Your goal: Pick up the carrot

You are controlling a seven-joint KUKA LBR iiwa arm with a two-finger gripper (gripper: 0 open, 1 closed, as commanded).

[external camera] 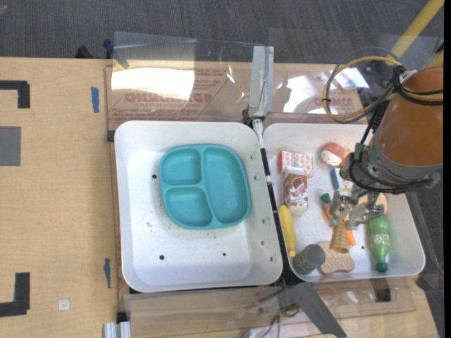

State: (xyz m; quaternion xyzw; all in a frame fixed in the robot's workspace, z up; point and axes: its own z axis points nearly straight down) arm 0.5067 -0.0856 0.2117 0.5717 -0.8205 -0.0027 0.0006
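We are at the reach-and-close stage of the pick, as we judge it. Our gripper (pixel 350 213) hangs low over the right bin (pixel 409 266), toward its right half, with the orange-banded wrist above it. The carrot (pixel 329 205), a small orange piece with a green top, lies just beside the gripper on the bin's floor, near the middle of the bin; the metal fingers crowd it so closely that we cannot tell whether they are spread or closed, nor whether they have anything between them.

Around it the bin is busy: a tan waffle cone (pixel 341 237) right under the gripper, a green bottle (pixel 380 240) toward the right wall, a yellow corn cob (pixel 287 229) along the left wall, a small carton (pixel 296 163) nearer the far edge. The left bin (pixel 134 189) carries a teal divided plate (pixel 205 186).

Next we likely need the fingers straddling the carrot alone, clear of the cone, then a firm close and a straight lift.
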